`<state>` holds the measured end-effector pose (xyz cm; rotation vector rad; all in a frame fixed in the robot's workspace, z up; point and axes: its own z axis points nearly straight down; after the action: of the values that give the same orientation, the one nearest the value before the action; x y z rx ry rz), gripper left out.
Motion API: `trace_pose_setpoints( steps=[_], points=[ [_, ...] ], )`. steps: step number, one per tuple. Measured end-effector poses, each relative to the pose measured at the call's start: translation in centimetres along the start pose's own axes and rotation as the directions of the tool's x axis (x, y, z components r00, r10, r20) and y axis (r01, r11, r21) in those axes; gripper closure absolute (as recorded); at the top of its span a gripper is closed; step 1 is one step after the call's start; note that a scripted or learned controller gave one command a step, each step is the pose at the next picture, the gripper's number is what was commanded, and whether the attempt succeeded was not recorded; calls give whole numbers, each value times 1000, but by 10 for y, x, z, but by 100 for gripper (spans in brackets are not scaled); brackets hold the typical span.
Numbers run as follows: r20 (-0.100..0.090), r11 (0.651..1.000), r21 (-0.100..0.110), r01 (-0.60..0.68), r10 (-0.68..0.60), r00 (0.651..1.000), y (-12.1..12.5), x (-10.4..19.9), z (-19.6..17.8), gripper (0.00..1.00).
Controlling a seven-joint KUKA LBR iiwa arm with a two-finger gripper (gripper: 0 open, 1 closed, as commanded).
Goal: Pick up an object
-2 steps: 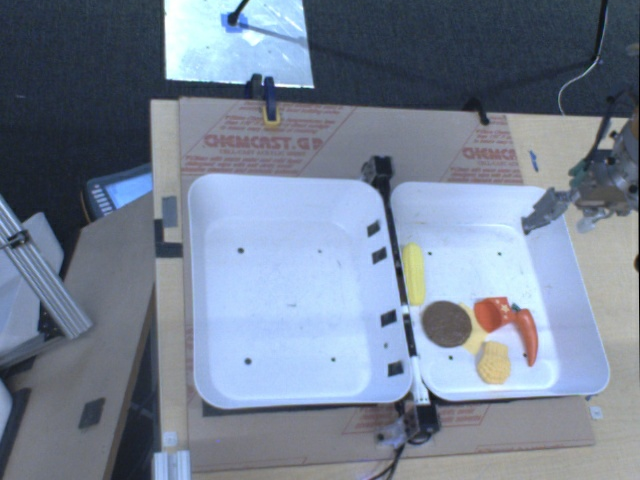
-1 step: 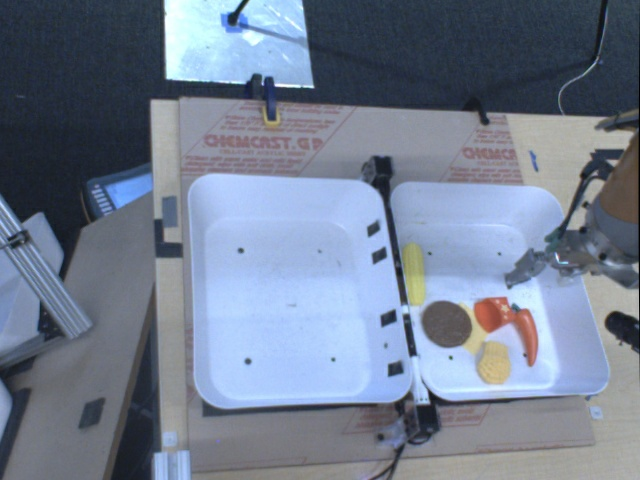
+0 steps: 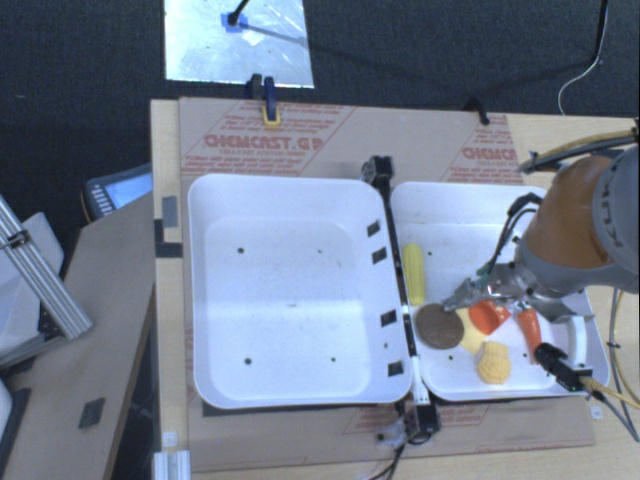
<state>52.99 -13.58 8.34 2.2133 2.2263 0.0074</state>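
Arm [image 3: 585, 228] seen entering from right, over right bin [image 3: 450, 208]. Gripper [image 3: 478, 293] seen low in that bin; finger state cannot be told. All 4 objects placed relative to gripper: brown disc [image 3: 439, 327] just below-left, judged nearest pick; yellow corn cob [image 3: 413, 273] to left, long axis along divider; red-orange piece [image 3: 487, 316] just below; yellow lump [image 3: 493, 362] farther below.
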Motion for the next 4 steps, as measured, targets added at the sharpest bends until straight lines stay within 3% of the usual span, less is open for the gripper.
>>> trace_pose_setpoints(
  steps=[1,2,3,4],
  points=[
    [3,1000,-1,-2,2,1000,0,-4,-13,100],
    [1,1000,-15,7,-7,1000,26,60,-163,100],
    [1,1000,0,3,-3,1000,-4,107,-203,100],
    [-1,1000,3,7,-7,1000,18,190,-192,100]
  ],
)
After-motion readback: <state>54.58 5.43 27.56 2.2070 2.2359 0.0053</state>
